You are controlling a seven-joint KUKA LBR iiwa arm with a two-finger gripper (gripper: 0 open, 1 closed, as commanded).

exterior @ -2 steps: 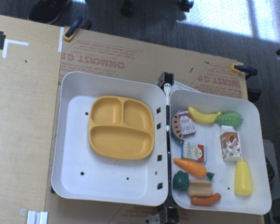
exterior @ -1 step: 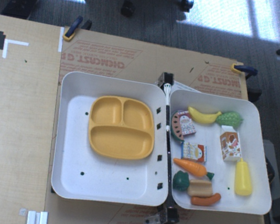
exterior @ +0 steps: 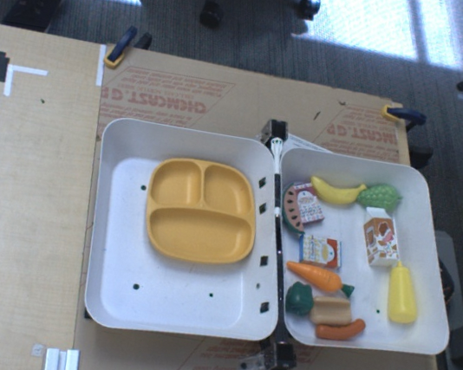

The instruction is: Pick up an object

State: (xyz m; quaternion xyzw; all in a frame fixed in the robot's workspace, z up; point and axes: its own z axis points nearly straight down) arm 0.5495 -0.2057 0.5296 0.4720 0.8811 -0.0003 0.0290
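Cardboard-covered bench point(exterior: 20, 188) under two adjoining white bins point(exterior: 105, 229) point(exterior: 430, 257).

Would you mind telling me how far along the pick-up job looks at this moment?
Nothing looks done yet. The toy food, including the banana, carrot, yellow bottle and small carton, all lies in the right bin. The yellow divided plate in the left bin holds nothing. Nothing is in hand, so the whole pick remains: reach in, grasp one item and lift it.
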